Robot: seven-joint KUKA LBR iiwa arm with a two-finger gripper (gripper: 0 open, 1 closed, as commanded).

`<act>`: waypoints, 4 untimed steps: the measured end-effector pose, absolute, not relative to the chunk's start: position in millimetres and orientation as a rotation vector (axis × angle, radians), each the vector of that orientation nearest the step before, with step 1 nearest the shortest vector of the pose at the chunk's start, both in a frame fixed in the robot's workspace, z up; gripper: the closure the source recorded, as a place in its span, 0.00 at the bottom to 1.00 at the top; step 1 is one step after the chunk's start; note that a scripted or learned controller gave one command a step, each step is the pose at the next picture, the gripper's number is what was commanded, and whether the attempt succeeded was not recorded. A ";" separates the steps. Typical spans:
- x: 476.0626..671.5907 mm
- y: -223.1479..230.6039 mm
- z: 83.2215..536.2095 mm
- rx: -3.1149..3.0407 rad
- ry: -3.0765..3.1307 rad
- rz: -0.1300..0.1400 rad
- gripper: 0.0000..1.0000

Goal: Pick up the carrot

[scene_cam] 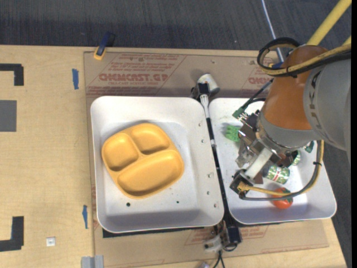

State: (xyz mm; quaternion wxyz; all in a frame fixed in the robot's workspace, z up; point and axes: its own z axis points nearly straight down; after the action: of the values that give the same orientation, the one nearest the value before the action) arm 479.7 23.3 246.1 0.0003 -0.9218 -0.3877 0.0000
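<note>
Gripper (251, 156), its grip impossible to tell, hangs over the right bin (319, 212). One carrot (283, 202) lies at the front edge near one can (277, 175). One yellow plate (143, 159) sits in the left bin (101, 166).

Arm (332, 102): one, grey, orange band (287, 94) above the wrist; enters from the right, angled steeply downward. Gripper (252, 147): right of scene, lowered, pointing down and leftward.
</note>
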 end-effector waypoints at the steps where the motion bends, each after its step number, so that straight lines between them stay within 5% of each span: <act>1: 478.6 18.1 184.1 -2.879 -1.252 0.005 1.00; 2: 479.5 65.2 260.4 -2.982 -0.986 0.001 1.00; 3: 478.6 61.4 198.3 -2.932 -1.122 0.006 1.00; 4: 479.3 85.9 241.2 -2.943 -1.097 0.001 1.00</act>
State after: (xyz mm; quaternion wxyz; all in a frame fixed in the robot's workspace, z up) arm 479.3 85.9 241.2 0.0005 -0.9370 -0.3493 0.0004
